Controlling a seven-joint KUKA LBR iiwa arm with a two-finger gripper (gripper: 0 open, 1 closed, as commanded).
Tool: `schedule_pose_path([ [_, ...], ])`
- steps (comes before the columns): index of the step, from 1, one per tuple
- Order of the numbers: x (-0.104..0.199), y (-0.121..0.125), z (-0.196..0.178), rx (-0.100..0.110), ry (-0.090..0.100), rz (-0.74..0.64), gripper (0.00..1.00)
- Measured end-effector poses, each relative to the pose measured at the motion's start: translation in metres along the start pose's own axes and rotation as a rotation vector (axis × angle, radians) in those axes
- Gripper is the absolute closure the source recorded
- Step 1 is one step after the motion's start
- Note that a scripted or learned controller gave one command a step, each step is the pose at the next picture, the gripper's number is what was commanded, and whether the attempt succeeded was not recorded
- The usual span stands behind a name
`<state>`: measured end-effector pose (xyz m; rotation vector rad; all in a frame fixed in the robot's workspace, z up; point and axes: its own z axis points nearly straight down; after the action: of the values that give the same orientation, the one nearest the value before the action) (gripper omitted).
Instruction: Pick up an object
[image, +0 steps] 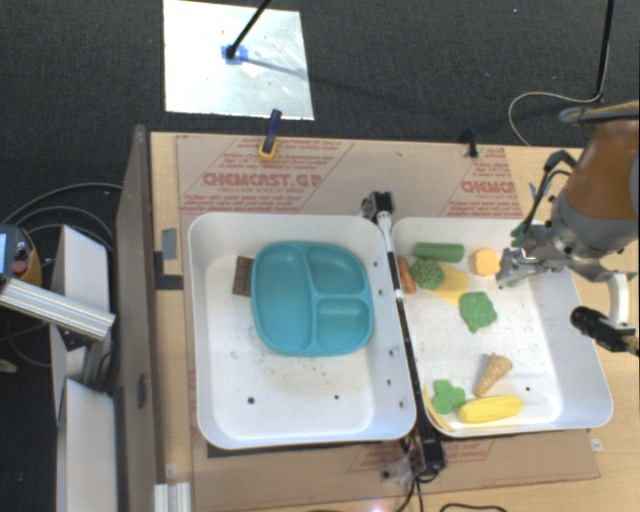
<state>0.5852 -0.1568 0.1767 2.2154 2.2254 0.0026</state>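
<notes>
1. Near edge of the right bin (585, 400): a yellow corn cob (489, 408) lies along the front rim, with a small green leafy piece (447, 396) touching its left end.
2. Just behind the corn, a tan cone (491, 373) lies tilted on the bin floor, apart from the other pieces.
3. Middle of the right bin: a green lettuce-like piece (478, 311) rests by itself.
4. Toward the far left corner of the right bin: a green broccoli floret (428, 273) sits on a flat yellow piece (452, 282), with a thin orange carrot (405, 275) against the left wall and a green cucumber (438, 252) beyond them near the far rim.
5. Far rim of the right bin: a round orange-yellow piece (486, 262) lies just left of the gripper (512, 268).
6. The gripper hangs over the far right part of the right bin, close beside that round piece; nothing shows between its fingers, and I cannot tell how far apart they stand.
7. Left bin (225, 400): a blue divided plate (311, 298) fills its middle, with a small brown block (243, 276) touching the plate's left edge.
</notes>
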Motion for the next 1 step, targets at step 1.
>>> schedule_pose_path([
  [1, -0.0005, 0.0002, 0.0001, 0.000, 0.000, 0.001, 0.00],
])
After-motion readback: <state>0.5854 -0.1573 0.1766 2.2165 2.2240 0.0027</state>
